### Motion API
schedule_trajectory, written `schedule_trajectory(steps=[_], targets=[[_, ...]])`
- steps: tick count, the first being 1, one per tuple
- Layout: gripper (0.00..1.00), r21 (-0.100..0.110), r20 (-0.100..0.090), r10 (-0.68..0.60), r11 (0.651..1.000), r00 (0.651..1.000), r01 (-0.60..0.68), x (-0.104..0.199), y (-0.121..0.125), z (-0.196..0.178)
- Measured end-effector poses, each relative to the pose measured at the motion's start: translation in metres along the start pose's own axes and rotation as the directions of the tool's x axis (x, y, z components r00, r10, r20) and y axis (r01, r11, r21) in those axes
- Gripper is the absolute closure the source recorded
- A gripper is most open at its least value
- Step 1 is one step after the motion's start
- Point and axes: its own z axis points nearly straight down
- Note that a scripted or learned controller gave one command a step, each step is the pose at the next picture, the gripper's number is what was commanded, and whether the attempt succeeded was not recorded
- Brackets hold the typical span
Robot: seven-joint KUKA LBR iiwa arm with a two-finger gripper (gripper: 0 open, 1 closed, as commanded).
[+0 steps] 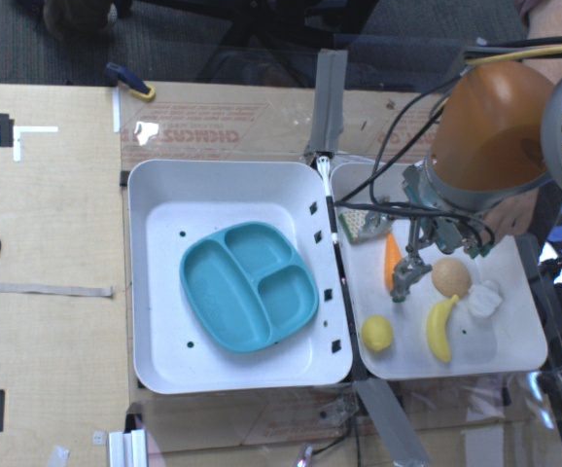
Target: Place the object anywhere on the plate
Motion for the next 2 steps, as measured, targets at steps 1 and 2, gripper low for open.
schedule_trajectory(steps=[1,2], targets=[[1.0,0.002,0.006,0.002,1.0,1.0,-0.002,-0.002,-0.001,-0.01],[1.0,0.0,0.0,-0.046,0.999,0.999,0.046,0.036,0.037,-0.079]])
